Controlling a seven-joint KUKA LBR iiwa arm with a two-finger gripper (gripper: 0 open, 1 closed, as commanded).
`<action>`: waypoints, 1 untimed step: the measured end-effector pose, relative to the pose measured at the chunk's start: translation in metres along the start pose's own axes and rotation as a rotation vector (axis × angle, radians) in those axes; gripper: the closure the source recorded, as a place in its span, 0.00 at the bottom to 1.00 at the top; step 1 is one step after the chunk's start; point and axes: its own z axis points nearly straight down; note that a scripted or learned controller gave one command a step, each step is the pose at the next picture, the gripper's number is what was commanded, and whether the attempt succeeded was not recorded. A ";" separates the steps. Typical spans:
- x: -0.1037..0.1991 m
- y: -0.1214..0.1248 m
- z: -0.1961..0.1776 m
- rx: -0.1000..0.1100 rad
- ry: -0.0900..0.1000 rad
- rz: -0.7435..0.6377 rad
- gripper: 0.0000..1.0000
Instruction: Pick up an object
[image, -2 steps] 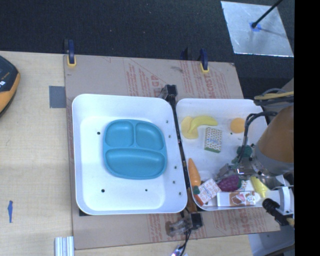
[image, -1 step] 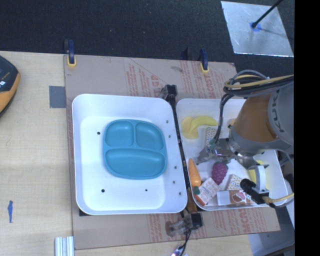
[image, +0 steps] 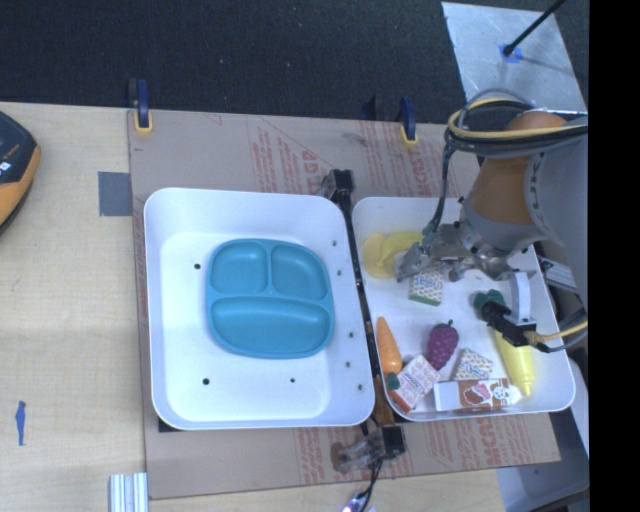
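The tool (image: 428, 262), grip state unclear, hovers over a light, stiff patterned block (image: 427, 288); pinch its flat sides.

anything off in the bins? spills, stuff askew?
No spills or damage. Toy food lies jumbled at odd angles in the right bin; the carrot lies along its left wall. The blue divided plate sits flat in the left bin.
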 end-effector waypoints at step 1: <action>0.000 -0.004 -0.010 0.010 0.002 0.000 1.00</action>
